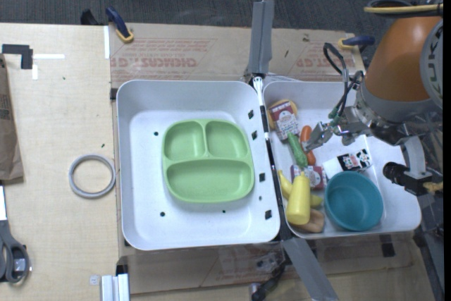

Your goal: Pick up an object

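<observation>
Closest to the camera, at the near end of the right bin (405,218), lies a yellow bottle (299,199) with a brown piece beside its base, and a teal bowl (354,200) sits just to the right of it. Beyond them I see a green stick (296,149), an orange piece (306,133), a red and white packet (284,117) and a small black and white card (354,161), all in this same bin. My fingers (317,137) hang over the orange piece and the green stick; I cannot tell if they are spread or pressed together, and I see nothing between them. My arm, with its orange band (400,60), comes in from the right above the bin. The left bin (134,151) holds a green divided plate (208,161) in its middle. On the desk (56,123), left of the bins, lies a grey ring (91,175).
</observation>
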### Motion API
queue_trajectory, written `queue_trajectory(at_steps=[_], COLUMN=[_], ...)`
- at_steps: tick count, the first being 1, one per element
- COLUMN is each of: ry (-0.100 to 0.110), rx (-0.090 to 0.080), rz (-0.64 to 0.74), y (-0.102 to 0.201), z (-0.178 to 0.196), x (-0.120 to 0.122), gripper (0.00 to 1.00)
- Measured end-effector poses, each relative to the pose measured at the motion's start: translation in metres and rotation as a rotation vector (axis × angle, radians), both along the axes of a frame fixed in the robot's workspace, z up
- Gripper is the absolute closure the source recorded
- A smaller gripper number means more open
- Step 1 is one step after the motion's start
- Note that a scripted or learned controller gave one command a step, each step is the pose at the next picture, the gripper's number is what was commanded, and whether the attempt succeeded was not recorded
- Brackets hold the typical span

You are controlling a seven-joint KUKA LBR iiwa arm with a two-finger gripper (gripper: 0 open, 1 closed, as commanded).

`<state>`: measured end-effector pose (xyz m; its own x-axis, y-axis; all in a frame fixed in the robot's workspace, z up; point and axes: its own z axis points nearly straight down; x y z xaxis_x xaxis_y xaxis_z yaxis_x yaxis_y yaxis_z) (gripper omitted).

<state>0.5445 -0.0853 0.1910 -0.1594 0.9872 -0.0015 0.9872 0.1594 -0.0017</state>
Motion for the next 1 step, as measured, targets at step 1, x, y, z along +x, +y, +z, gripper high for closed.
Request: queue_trajectory(at_steps=[1], ry=[-0.003], rx=[0.0], rz=[-0.056], y=[-0.0257], z=[-0.0933], x=[0.0488], gripper=[0.0])
